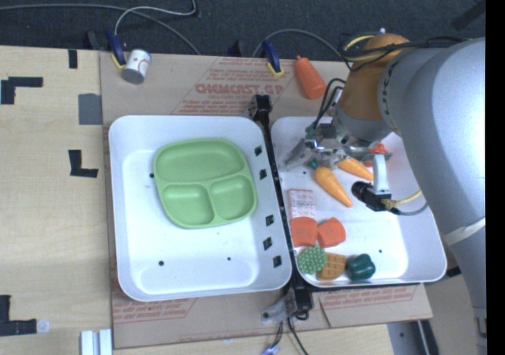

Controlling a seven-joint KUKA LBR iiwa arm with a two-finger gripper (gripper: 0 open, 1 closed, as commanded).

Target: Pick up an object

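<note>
Cardboard sheeting covers the desk (47,211), and on it two shallow white bins sit side by side, with dark carpet beyond the far edge.

Nearest the gripper (316,146) lies an orange carrot (333,186) in the right bin (410,255), and it looks the likeliest thing to be picked. It rests just toward the near side of the gripper, almost under it, with its long axis slanting from the far-left end down to the near-right tip. A second, smaller carrot (355,166) lies just beside it, closer to the arm's wrist and on much the same slant. Whether the gripper is spread or closed I cannot tell, since the metal parts are tangled against the toys below; nothing is seen held in it.

Further toward the near edge of that bin are a small printed packet (301,203), two orange-red pieces (316,230) touching each other, a green dotted piece (310,259), a waffle-like brown piece (332,266) and a dark green piece (360,267).

The left bin (134,267) holds one green divided plate (205,181) with three compartments.

Outside the bins, a third carrot-like orange toy (309,78) rests on the cardboard behind the right bin, and a small tin can (136,65) lies on its side near the far left corner.
</note>
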